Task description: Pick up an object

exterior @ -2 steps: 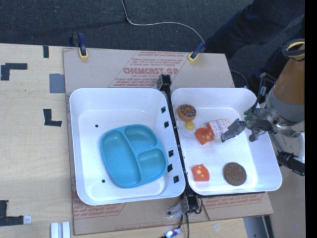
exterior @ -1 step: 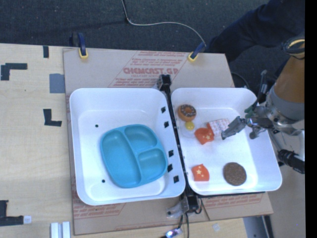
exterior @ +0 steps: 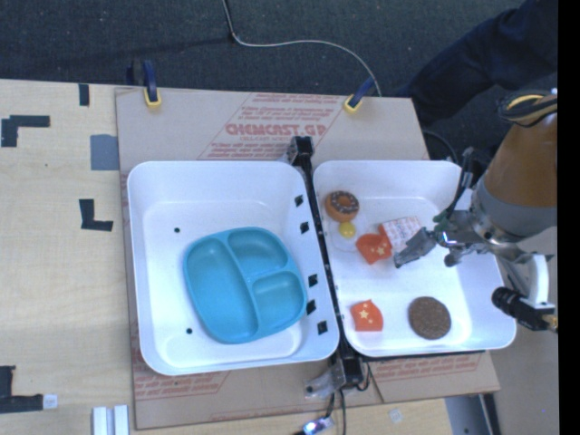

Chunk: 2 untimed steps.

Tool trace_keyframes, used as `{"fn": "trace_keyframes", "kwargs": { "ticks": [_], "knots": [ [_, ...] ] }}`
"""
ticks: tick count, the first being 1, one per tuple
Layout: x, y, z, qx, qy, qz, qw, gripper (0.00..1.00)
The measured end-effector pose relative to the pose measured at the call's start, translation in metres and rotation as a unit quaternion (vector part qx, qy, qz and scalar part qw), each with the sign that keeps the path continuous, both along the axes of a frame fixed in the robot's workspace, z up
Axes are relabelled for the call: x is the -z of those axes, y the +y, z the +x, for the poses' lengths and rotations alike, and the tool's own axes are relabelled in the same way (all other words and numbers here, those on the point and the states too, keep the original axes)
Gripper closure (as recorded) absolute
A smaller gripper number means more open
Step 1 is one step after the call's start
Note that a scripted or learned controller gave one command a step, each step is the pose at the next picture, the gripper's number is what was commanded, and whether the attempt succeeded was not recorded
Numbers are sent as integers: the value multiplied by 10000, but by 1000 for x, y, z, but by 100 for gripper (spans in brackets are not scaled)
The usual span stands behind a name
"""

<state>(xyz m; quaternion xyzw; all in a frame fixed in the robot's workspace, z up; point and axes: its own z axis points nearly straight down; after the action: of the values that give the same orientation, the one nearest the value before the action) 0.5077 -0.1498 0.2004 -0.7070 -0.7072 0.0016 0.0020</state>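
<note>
Far to the left of the claw, in the left bin (exterior: 145,243), a blue divided plate (exterior: 245,284) lies flat, tilted a little against the bin's edges. Between the two bins runs a black divider (exterior: 313,243) with clips along it.

In the right bin (exterior: 399,172), still left of the claw, a chocolate-topped doughnut (exterior: 343,206) sits near the divider, and a small yellow piece (exterior: 346,229) lies just below it. Nearer the claw, an orange-red block (exterior: 372,247) lies touching a white packet with red print (exterior: 400,231); the packet sits just left of the claw's dark fingers. Below and to the left of the claw, a red piece with a yellow mark (exterior: 366,316) rests near the bin's front edge, and a round brown biscuit (exterior: 429,317) lies almost straight below the claw.

The claw (exterior: 433,246) hangs above the right side of this bin, its two dark fingers spread apart with nothing between them. Right of it rises the grey arm (exterior: 517,216) with its orange band.
</note>
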Motion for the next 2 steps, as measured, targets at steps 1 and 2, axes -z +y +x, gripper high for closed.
{"fn": "trace_keyframes", "kwargs": {
  "ticks": [1, 2],
  "knots": [
    [43, 2, -4, -2, -4, -1, 10000, 0],
    [98, -6, -1, 1, 8, 2, 10000, 0]
  ]
}}
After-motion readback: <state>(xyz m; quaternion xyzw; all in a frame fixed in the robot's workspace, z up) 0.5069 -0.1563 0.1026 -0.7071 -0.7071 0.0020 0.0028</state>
